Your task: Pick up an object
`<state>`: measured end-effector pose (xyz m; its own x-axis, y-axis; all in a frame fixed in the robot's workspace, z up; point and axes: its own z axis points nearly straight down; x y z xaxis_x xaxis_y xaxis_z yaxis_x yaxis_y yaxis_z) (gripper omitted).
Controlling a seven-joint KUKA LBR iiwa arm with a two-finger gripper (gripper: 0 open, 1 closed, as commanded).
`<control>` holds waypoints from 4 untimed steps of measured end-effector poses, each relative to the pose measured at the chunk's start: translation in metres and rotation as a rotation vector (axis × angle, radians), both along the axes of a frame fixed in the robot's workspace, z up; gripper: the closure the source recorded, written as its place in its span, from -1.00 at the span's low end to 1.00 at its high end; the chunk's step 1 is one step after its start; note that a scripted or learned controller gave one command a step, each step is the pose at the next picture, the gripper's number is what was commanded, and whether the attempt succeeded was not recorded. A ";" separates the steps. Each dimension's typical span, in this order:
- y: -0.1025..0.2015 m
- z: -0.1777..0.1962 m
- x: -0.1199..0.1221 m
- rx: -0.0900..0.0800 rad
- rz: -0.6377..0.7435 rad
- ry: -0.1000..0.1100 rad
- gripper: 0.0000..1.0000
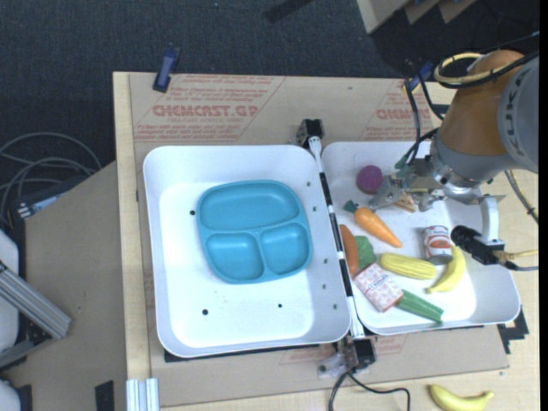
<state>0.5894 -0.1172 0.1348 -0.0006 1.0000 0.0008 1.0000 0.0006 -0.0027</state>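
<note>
Light falls evenly from above, bright and a little cool. The two white bins [163,229] are close to washed out, their rims glowing with little surface detail, and the blue tray [253,229] carries a soft sheen. Shadows are short and faint, tucked under the bin edges. The dark carpet [68,24] goes nearly black. The whole view is slightly soft and grainy; small items blur at their outlines.

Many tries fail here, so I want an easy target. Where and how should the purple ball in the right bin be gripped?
Probably across its middle, coming straight down from above. The purple ball is round, so any pair of opposite sides should serve. It sits apart from the carrot with bare floor of the right bin around it. The gripper is just beside it.
</note>
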 end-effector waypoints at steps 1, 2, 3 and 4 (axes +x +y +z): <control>0.018 -0.043 -0.041 -0.001 -0.002 -0.004 -1.00; 0.016 -0.049 -0.040 -0.002 -0.002 -0.004 -1.00; 0.015 -0.049 -0.044 -0.002 -0.002 -0.004 -1.00; 0.006 -0.050 -0.033 -0.001 -0.001 -0.004 -1.00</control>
